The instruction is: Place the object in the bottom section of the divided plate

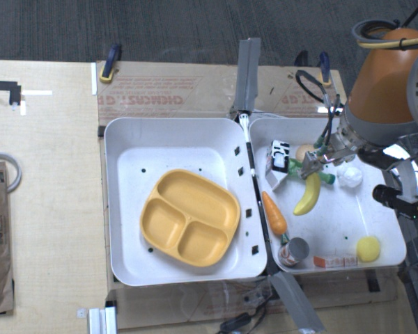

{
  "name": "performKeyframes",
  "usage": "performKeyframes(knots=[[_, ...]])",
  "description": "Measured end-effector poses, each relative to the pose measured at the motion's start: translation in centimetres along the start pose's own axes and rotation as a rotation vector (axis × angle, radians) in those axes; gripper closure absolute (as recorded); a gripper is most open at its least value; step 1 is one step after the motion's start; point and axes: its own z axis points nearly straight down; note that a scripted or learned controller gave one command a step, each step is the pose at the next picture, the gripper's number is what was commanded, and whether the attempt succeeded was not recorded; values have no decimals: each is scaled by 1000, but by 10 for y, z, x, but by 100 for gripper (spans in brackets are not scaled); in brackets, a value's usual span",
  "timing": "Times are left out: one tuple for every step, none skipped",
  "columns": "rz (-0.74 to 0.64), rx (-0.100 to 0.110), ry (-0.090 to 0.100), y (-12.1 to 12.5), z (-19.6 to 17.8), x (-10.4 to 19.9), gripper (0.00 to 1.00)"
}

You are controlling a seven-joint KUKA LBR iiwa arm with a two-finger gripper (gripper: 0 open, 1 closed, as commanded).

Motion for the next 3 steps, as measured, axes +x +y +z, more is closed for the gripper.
performKeyframes(knots=[[20, 0, 0, 56, 42, 90, 100], [-352, -4, -2, 88, 41, 120, 100], [-548, -4, -1, 68, 41, 85, 100]])
